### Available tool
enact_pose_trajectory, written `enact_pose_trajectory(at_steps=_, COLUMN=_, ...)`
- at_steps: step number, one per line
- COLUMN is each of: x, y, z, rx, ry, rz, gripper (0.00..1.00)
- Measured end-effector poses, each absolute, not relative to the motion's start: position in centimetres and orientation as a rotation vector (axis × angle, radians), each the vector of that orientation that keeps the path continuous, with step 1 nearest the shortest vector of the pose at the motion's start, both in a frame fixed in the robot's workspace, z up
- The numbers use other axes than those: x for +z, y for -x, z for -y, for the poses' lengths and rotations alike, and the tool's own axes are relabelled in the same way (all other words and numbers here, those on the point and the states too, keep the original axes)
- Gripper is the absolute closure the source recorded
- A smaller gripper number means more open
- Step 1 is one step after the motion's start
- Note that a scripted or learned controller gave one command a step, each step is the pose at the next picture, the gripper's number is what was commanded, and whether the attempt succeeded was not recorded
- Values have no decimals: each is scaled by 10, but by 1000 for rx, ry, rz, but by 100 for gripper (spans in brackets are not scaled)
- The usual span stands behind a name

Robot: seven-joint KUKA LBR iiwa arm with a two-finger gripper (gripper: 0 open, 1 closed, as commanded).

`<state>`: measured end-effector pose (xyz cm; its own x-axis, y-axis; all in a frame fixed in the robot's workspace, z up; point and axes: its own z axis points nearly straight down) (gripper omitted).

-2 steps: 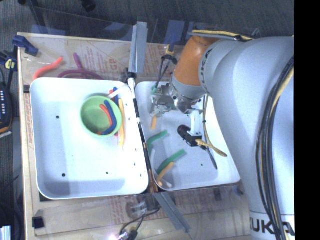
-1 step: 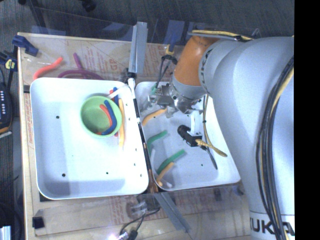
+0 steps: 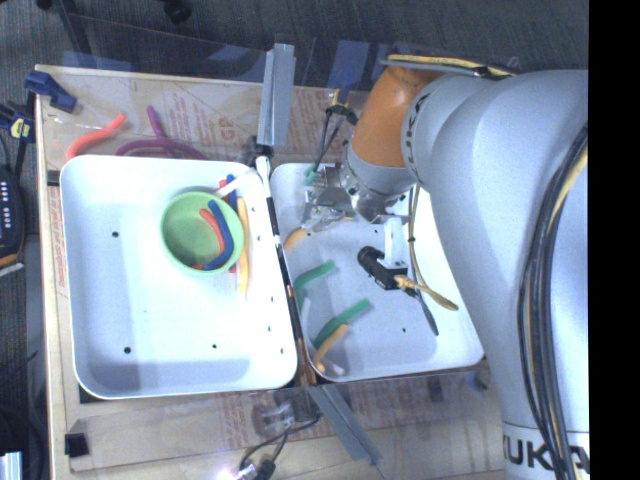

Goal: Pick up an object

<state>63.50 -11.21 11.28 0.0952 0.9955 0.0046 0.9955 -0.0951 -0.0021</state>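
My gripper [image 3: 320, 206] hangs low over the far left corner of the right bin [image 3: 455, 343], with the grey arm and its orange band behind it. Just below the gripper, by the bin's left wall, lies a small tan piece [image 3: 295, 236]. Further toward the front of the same bin are a green stick [image 3: 313, 276] and a green stick with a tan end [image 3: 340, 324]. I see nothing clearly held in the gripper. A small teal bit [image 3: 314, 176] shows right beside the gripper's top.
The left bin [image 3: 120, 338] holds a green bowl [image 3: 195, 236] with a red curved piece [image 3: 213, 224] in it, and a yellow stick [image 3: 242, 258] beside it. Behind that bin, on the bench, lie an orange tool [image 3: 95, 136] and a purple loop [image 3: 160, 148].
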Motion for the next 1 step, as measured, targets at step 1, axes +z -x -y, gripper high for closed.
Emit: enact_pose_trajectory(at_steps=1, x=113, y=-635, z=112, rx=-3, ry=2321, rz=2110, gripper=0)
